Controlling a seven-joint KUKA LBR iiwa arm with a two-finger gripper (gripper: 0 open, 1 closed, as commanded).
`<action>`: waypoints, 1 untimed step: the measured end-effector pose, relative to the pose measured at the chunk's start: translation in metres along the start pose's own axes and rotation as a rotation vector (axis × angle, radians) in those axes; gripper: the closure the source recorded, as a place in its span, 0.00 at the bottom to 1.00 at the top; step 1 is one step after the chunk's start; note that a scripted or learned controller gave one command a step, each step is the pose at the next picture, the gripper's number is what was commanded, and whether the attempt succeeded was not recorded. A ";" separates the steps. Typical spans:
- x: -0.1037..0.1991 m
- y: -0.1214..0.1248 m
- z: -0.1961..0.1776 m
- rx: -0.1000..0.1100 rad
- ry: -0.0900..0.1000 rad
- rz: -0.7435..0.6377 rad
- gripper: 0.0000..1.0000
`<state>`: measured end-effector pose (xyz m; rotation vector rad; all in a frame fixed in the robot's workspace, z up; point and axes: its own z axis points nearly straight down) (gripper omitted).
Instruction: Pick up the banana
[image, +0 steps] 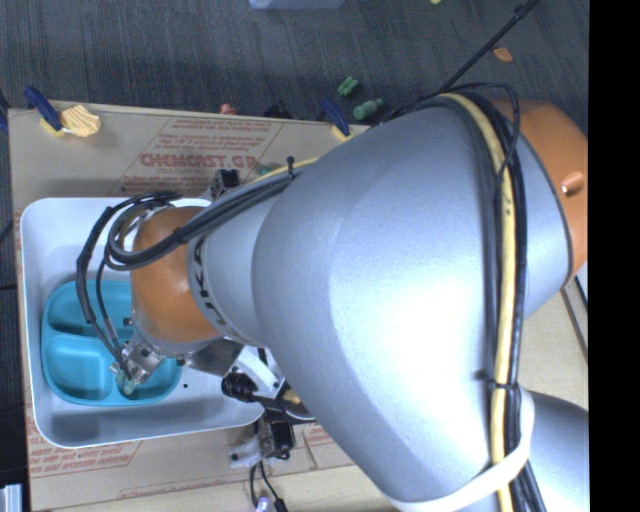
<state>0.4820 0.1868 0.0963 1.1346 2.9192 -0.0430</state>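
- The smooth, matte grey arm (400, 300) bulks across most of the view, its rounded shell wide at the right and narrowing toward the left.
- A glossy orange band (165, 285) sits above the wrist, ringed by looping black cables (100, 250).
- The claw (130, 378) reaches down into the shallow white plastic bin (35, 230) at the left, over a turquoise divided tray (70, 340) with rounded compartments.
- The claw's tip is small and crowded by wrist hardware; whether it is clenched or released cannot be told.
- I cannot make out a banana; much of the bin's inside is hidden under the arm.
- The bin rests on a tan printed cardboard surface (200, 145), flat and dull, with red lettering partly cut off by the arm.
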 end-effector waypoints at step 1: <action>0.000 0.000 0.000 0.000 0.000 0.000 0.00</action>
